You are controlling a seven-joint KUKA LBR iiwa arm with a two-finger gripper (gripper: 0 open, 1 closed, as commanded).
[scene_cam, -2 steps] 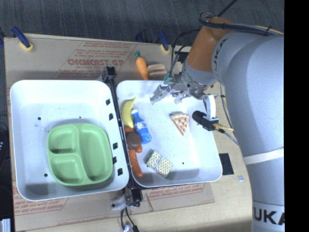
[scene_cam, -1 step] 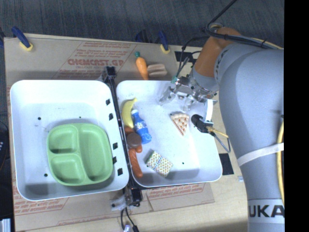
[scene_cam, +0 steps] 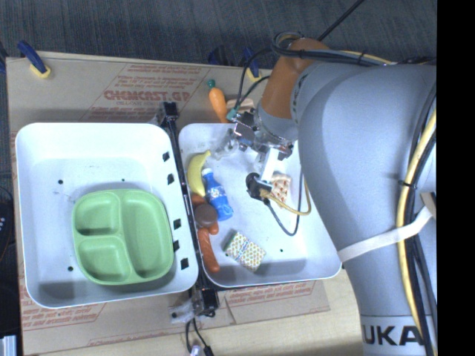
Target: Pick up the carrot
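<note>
While the patterned foil packet [scene_cam: 245, 251] sits nearest in the right-hand shallow white bin [scene_cam: 315, 267], my gripper [scene_cam: 258, 145] hovers further back, clenched or released I can't tell, and the orange carrot [scene_cam: 216, 104] lies beyond the far rim on brown cardboard [scene_cam: 133, 87].

This looks like a robotics lab. A big grey industrial arm [scene_cam: 371, 147] marked KUKA reaches over two white bins [scene_cam: 44, 169] on a table covered with printed cardboard [scene_cam: 148, 87], with a blue clamp [scene_cam: 33, 59] at its far left corner. Grey carpet [scene_cam: 111, 13] lies beyond the table.
</note>
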